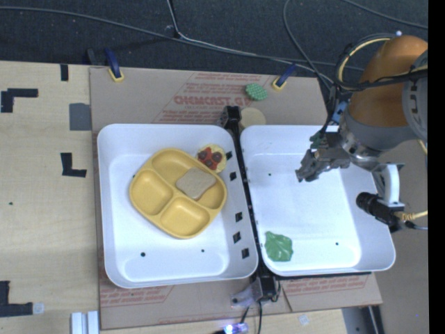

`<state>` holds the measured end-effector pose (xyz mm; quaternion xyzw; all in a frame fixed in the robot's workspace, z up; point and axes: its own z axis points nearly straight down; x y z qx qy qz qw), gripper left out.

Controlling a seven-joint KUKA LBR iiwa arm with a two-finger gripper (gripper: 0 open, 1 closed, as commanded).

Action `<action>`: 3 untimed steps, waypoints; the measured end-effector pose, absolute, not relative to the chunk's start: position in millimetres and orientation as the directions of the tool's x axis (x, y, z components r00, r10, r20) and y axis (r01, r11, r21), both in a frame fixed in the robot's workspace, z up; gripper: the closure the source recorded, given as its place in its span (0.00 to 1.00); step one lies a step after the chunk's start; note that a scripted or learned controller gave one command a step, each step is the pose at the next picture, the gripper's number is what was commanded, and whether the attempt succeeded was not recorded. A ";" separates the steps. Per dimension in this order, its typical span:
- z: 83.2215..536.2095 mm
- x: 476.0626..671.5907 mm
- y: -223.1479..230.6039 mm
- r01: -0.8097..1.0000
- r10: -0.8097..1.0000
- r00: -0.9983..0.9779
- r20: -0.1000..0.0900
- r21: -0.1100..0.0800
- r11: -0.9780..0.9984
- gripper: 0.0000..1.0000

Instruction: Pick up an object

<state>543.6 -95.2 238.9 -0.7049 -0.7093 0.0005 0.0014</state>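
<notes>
Gripper point(306, 175), finger state unclear, hovers over right bin point(348, 256) holding one green object point(278, 246).

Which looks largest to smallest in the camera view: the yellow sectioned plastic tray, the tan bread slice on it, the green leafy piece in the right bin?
1. Yellow sectioned plastic tray
2. Tan bread slice and green leafy piece: they look alike in size, so left unranked.

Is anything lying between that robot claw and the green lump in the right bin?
No. In the camera view, bare white bin floor separates the gripper from the green lump.
</notes>
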 end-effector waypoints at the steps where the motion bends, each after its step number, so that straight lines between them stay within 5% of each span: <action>1: 225.7 533.4 -45.2 1.000 1.000 -0.005 0.001 -0.003 0.005 1.00; 3: 217.7 521.2 66.3 1.000 1.000 -0.006 0.001 -0.003 0.006 1.00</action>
